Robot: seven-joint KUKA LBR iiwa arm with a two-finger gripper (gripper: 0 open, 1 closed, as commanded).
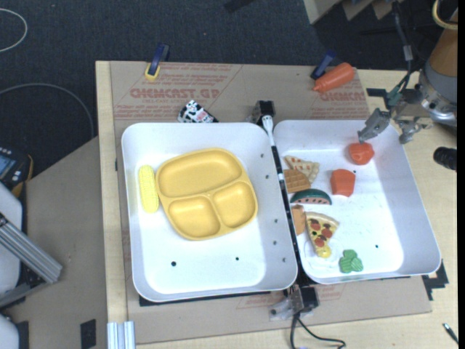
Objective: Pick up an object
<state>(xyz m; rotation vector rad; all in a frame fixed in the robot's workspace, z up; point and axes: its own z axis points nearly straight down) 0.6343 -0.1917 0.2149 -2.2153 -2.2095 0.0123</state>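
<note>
- The likeliest target is the small round red object (pixel 360 152), perhaps a toy tomato, lying near the far edge of the right bin (pixel 414 217), toward its far right corner.
- The gripper (pixel 389 124) hangs just above and beside that object, over the bin's far edge; nothing sits between its fingers, so it carries nothing. Whether the claw is spread or closed I cannot tell from this angle.
- Judging by this, the step in hand is the approach: the arm is over the bin, and the grasp is not yet made.
- The next move would call for lining up over the red object, then going straight down so the fingers pass either side of it. A round piece could roll away if nudged off-centre.
- Just nearer in the same bin lies a red block (pixel 343 181), close enough to get in a finger's way.
- Along that bin's left edge lie a cracker-like piece (pixel 299 171), a watermelon slice (pixel 311 197) and a pizza slice (pixel 320 230); a green piece (pixel 351 262) lies by the near edge.
- The left bin (pixel 145 267) holds a yellow divided plate (pixel 205 193) and a corn cob (pixel 147 187) by its left edge.
</note>
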